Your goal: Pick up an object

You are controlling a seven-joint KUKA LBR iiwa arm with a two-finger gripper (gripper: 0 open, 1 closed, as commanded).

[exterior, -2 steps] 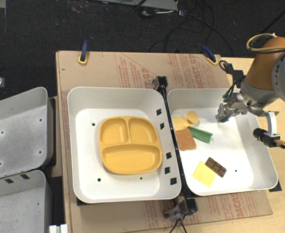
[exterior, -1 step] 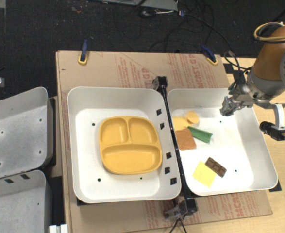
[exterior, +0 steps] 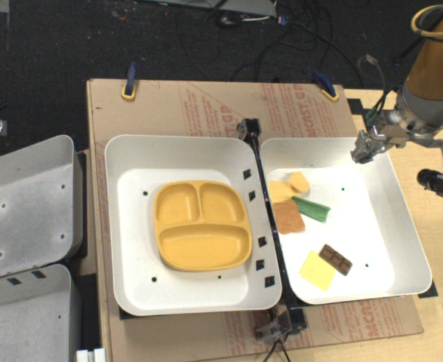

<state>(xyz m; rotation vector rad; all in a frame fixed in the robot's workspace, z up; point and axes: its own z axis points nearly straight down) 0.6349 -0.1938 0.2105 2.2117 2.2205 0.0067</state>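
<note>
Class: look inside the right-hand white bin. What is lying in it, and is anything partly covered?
The right white bin holds pale orange pieces, a brownish-orange slab, a green stick, a yellow square and a brown bar. The bar overlaps the square's corner, hiding it.

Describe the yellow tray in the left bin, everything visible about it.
The tray is a yellow-orange divided plate, plastic by its look, with rounded corners and three compartments: two smaller ones at the far side, one wide one nearer the camera. It lies flat and right side up on the floor of the left bin, roughly centred and turned slightly. All its compartments hold nothing, and it touches only the bin floor.
</note>
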